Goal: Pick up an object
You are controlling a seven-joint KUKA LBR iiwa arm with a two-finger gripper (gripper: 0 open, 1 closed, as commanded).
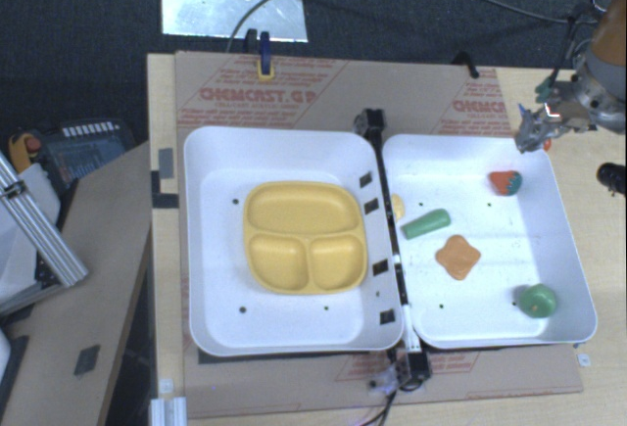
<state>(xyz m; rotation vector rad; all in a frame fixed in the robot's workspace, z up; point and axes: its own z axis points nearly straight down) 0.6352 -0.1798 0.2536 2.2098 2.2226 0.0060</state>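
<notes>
Nothing has been picked up yet, as far as I can judge — every loose item I can see lies on a bin floor, and the whole of the grasp is left to do. The gripper hangs above the top right corner of the right bin, just outside its rim, with nothing visible between its fingers. Whether the pincer is wide or narrow I cannot tell; it is too small and blurred from up here.

The right bin holds the candidates. At about 1 o'clock from its middle sits a red-orange piece with a green end, the nearest thing to the gripper and my likeliest target. Near the centre lies an orange lobed piece, and just beside it at 10 o'clock a green cylinder lying on its side. At 5 o'clock, close to the rim, sits a green rounded object. A small yellow bit shows at 9 o'clock against the divider.

The left bin holds one thing — a yellow divided tray with three compartments, set around its centre.
</notes>
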